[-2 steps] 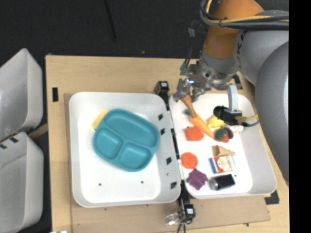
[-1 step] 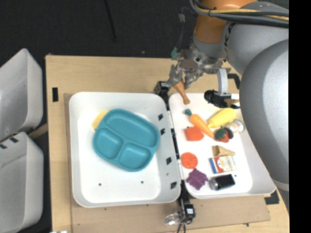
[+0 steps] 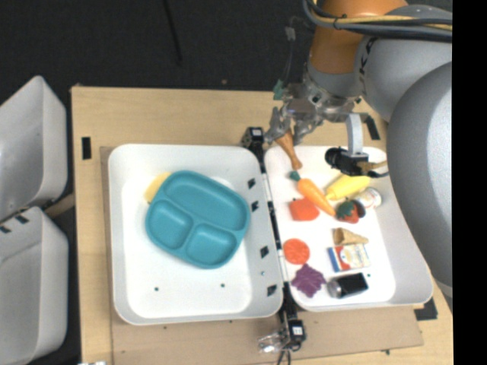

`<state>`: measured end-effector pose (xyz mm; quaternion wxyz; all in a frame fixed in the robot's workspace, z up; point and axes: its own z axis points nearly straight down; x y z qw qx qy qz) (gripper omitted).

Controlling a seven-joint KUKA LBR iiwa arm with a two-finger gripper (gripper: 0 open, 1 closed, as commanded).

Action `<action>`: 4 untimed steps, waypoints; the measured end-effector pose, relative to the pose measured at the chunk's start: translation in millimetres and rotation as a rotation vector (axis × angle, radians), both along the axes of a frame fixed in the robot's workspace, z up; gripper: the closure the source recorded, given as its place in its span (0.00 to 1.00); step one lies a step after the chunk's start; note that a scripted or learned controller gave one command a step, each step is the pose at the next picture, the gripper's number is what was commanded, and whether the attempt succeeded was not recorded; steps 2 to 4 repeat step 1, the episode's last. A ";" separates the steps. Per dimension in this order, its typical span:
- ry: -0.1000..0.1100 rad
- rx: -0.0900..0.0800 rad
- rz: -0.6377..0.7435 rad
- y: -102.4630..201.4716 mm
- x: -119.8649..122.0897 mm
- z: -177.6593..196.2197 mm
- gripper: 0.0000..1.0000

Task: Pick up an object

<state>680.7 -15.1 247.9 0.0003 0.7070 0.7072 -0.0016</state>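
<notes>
My gripper [image 3: 291,128] hangs over the far left corner of the right bin [image 3: 403,265], under the orange wrist band. A brown-orange stick [image 3: 289,152] lies slanted right below it, its upper end meeting the gripper; whether it is gripped I cannot tell. Just beyond the stick's lower end are a carrot [image 3: 315,192] with a green tip, a yellow piece [image 3: 348,185], an orange-red block [image 3: 304,210] and a strawberry [image 3: 348,211].
The right bin also holds an orange disc [image 3: 297,250], a purple piece [image 3: 308,280], a small box [image 3: 350,258] and a black block [image 3: 350,285]. In the left bin [image 3: 129,280] a teal divided plate [image 3: 198,217] lies over a yellow piece [image 3: 156,186].
</notes>
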 end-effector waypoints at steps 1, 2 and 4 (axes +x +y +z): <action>-0.001 0.000 0.002 8.7 5.0 0.3 1.00; -0.001 0.000 0.002 8.7 5.0 0.3 1.00; -0.001 0.000 0.002 8.7 5.0 0.3 1.00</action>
